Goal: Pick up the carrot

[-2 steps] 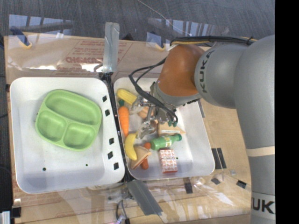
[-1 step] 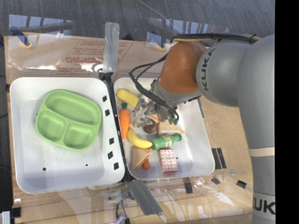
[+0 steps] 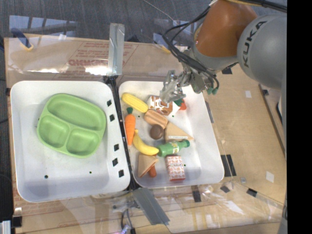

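The grey KUKA arm with its orange band (image 3: 222,26) fills the upper right of the frame, reaching down and left toward the centre. Below it, two shallow white plastic bins sit side by side: the left bin (image 3: 24,169) takes the left half of the frame, and the right bin (image 3: 207,155) sits at centre. In the left bin lies a light green moulded tray with three compartments (image 3: 72,125). The metal two-finger gripper (image 3: 169,94) hangs over the upper part of the right bin, just above a small brown-and-white carton (image 3: 160,105); whether its fingers are open or closed I cannot tell. The long orange toy carrot with a green top (image 3: 129,128) lies along the left wall of the right bin, well apart from the gripper and untouched. Above it rests a yellow corn cob (image 3: 134,103); just below it curves a yellow banana (image 3: 144,146). Toward the middle are a tan wedge-shaped sandwich (image 3: 178,133), a green bottle lying on its side (image 3: 174,147), and a round brown piece (image 3: 156,131). Near the lower edge stands a red patterned box (image 3: 175,168).
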Controlling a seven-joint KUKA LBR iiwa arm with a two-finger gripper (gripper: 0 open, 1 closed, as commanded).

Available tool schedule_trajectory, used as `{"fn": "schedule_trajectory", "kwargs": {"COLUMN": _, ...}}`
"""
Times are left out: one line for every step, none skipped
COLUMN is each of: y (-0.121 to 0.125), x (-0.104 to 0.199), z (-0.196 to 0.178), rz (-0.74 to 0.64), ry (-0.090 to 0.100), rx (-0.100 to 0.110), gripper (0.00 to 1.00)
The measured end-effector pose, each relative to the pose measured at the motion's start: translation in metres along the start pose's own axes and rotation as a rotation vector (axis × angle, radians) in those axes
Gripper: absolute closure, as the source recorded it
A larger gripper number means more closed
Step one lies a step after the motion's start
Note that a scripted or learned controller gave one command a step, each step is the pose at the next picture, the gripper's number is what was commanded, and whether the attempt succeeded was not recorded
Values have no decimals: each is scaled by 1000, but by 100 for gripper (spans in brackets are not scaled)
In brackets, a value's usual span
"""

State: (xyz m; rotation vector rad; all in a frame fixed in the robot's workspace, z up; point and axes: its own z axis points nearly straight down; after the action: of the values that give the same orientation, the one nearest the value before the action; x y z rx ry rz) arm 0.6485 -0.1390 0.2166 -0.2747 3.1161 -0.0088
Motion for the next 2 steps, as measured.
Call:
{"fn": "schedule_trajectory", "kwargs": {"y": -53, "x": -1, "z": -33, "rz": -228, "ry": 8, "rx": -6, "gripper": 100}}
{"fn": "schedule_trajectory", "kwargs": {"y": -71, "x": 2, "z": -68, "rz": -503, "ry": 6, "rx": -7, "gripper": 100}}
